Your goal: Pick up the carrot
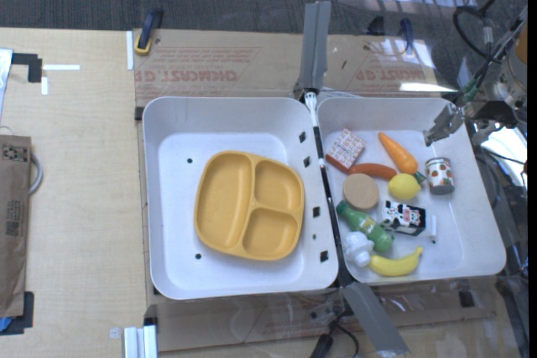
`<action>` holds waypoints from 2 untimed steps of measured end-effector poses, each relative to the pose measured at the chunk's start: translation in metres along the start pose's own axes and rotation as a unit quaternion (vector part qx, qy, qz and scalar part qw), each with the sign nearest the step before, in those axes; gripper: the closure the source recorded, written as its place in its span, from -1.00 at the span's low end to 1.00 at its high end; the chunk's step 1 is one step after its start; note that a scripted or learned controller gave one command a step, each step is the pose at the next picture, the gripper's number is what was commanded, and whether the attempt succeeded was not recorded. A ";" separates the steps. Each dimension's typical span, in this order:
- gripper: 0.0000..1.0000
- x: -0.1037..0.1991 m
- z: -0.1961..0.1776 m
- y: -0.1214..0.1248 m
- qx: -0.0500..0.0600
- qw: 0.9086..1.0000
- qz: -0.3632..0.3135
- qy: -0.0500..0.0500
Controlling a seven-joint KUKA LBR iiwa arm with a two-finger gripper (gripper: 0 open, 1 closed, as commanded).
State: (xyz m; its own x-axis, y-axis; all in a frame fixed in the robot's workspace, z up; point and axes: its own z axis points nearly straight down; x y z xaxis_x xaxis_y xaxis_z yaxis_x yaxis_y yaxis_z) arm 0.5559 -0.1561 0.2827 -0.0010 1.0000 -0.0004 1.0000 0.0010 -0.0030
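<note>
The carrot (398, 152) lies in the right bin (470, 251), in its far half, tilted with its pointed end toward the far left, just right of a red-and-white checked box (345, 150) and just beyond a red sausage (372, 172). The gripper (440, 130) hovers at the far right corner of this bin, apart from the carrot and to its right; nothing is seen between the fingers, and whether they are released or clenched cannot be told at this resolution. Near the carrot, toward the viewer, lie a lemon (404, 185), a round tan disc (362, 192), a black-and-white carton (406, 217), a green bottle (366, 227) and a banana (396, 262). A small can (439, 175) stands to the right of the lemon. The left bin (168, 205) holds a yellow divided plate (249, 204) with three compartments. Both bins rest on the desk (67, 180), with a brown paper bag (14, 222) at its left edge.
</note>
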 end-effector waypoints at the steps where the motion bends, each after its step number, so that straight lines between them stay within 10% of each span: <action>1: -1.00 0.008 0.128 0.038 0.000 0.999 0.048 0.000; 2: -1.00 0.030 0.066 0.051 -0.001 0.994 0.109 0.000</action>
State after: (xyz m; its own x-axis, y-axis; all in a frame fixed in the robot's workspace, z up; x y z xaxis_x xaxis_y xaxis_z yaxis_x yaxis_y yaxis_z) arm 0.6064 -0.1260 0.2166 0.2155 0.9765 -0.0017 0.9765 -0.2155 -0.0006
